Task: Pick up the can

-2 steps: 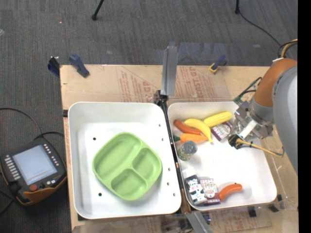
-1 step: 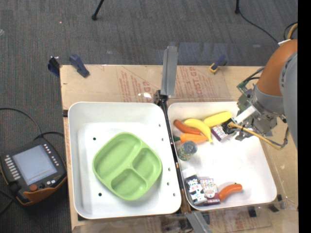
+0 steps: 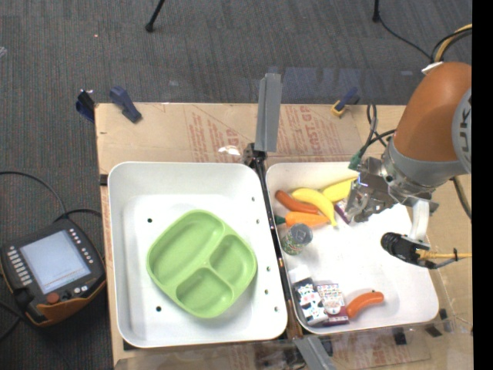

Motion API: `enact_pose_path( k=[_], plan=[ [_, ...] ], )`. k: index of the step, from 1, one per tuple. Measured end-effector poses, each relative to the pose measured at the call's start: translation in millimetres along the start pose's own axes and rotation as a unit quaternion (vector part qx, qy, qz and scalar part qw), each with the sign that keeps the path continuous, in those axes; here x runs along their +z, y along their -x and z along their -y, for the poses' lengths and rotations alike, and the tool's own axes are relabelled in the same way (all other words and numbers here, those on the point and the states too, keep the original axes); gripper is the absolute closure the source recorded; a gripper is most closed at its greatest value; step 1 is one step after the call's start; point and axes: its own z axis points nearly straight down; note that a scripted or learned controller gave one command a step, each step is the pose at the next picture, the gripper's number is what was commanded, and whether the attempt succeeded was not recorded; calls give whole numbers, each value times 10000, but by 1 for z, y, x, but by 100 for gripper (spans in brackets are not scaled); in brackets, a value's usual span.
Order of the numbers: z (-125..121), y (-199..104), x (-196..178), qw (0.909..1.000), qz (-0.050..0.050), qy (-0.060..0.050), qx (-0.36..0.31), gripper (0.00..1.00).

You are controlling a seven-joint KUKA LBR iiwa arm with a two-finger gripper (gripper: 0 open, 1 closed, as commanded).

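The can [image 3: 296,237] is small, with a silvery top and a greenish side. It stands near the left wall of the right bin [image 3: 385,284], just below the carrot. My gripper [image 3: 360,204] hangs over the bin's upper middle, right of the bananas and well right of the can. It does not touch the can.
The right bin also holds a sausage [image 3: 295,202], two bananas [image 3: 320,199], a carrot [image 3: 306,220], a small printed box [image 3: 320,300] and another orange piece [image 3: 363,303]. A green divided plate [image 3: 202,263] lies in the left bin [image 3: 131,206]. A black cylinder [image 3: 402,247] hangs from the wrist.
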Motion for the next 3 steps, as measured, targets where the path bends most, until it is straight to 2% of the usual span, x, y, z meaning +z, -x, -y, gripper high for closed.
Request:
enact_pose_path(
  k=[1, 2, 3],
  plan=[
    [77, -16, 10, 9975, 4, -8, -707, 100],
    [77, -16, 10, 9975, 5, -7, -702, 0],
    [78, 24, 129, 9980, -6, -12, -636, 0]
  ],
)
